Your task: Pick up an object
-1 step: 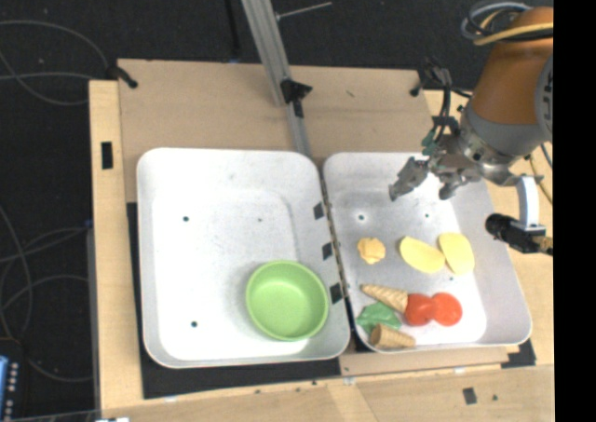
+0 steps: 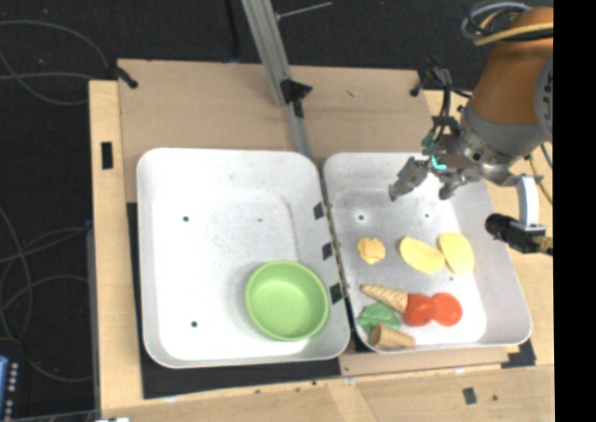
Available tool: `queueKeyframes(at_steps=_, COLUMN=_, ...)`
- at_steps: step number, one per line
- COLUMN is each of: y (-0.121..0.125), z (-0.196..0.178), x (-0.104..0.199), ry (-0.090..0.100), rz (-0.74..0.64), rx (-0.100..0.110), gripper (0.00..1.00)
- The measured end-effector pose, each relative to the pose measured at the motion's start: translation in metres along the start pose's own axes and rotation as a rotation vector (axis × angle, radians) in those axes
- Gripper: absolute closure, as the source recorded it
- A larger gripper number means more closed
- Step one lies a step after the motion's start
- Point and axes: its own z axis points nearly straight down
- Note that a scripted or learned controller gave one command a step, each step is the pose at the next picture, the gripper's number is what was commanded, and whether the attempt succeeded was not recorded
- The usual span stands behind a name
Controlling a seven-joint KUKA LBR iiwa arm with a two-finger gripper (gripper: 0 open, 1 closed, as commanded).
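Hovering with jaws spread and empty, the gripper (image 2: pixel 427 182) has the yellow food pieces (image 2: pixel 422 255) at six o'clock.

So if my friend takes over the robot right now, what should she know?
Hand: open, holding nothing, hovering over the back of the right white bin.
Things: small yellow lump, two yellow oval pieces, red tomato-like toy, two tan cones and a green leafy piece, all at the front of the right bin. Green plastic bowl sits in the left white bin.
Done: nothing picked up yet.
Left: lower, grasp one item, lift.
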Motion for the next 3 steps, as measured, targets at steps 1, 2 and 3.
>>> queueKeyframes(at_steps=1, y=-0.004, z=0.06, x=-0.009, ry=-0.004, rz=0.005, rx=0.007, gripper=0.0)
queueKeyframes(at_steps=2, y=-0.006, z=0.102, x=-0.011, ry=-0.005, rz=0.005, rx=0.005, gripper=0.0)
queueKeyframes(at_steps=3, y=-0.005, z=0.134, x=-0.014, ry=-0.005, rz=0.007, rx=0.0, gripper=0.0)
